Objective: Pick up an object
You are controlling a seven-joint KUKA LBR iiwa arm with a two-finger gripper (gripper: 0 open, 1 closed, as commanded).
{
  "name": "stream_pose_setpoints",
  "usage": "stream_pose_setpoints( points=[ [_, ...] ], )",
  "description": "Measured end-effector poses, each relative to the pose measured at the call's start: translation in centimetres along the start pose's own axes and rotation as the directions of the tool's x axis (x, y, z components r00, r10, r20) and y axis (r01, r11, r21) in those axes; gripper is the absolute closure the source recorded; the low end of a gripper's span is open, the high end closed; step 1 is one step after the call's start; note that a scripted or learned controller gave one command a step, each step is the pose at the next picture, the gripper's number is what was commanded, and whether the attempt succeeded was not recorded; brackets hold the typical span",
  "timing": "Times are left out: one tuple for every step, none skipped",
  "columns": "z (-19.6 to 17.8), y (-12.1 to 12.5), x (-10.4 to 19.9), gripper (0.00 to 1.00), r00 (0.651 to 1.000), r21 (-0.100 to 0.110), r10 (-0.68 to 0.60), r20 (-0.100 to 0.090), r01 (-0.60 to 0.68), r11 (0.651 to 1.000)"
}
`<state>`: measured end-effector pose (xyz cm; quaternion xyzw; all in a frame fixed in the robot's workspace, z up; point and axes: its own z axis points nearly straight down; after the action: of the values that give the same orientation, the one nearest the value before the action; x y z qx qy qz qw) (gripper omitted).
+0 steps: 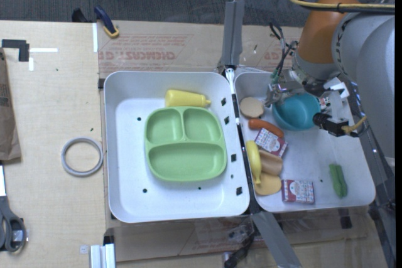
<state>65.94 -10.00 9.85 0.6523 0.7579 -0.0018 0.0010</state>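
From the overhead camera view, the gripper [281,90] is down in the right bin [352,188], near its back-left corner, right up against the teal bowl [298,111], and honestly I can't tell if it's clenched, released or grasping anything because the wrist and cabling cover that spot. My guess is the bowl is the target, and it's a risky one: the rim is round and smooth, so a pinch on the edge could slip and tip it, or shove it into the round tan food piece [252,108] and the orange hot dog [266,127] just beside it. The stuff along the bin's left wall is crowded too, with a banana [253,160], a small red-and-white packet [271,143] and a peach-coloured item [269,184] touching or overlapping, so a nudge could drag several at once. The red carton [298,191] near the front edge and the green pepper-looking thing [338,179] toward the right edge sit well apart. The left bin [119,154] has a green divided plate [186,143] mid-bin and a yellow corn-like toy [186,98] toward the back. The bowl's far side is hidden behind the arm, and the packet labels are too small to read.
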Motion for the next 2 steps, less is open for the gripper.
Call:
stream_pose_setpoints(
  points=[
    [0.32, 0.08, 0.18, 0.00, 1.000, -0.006, -0.002, 0.000, 0.002, 1.000],
    [0.32, 0.09, 0.18, 0.00, 1.000, -0.006, -0.002, 0.000, 0.002, 1.000]
  ],
)
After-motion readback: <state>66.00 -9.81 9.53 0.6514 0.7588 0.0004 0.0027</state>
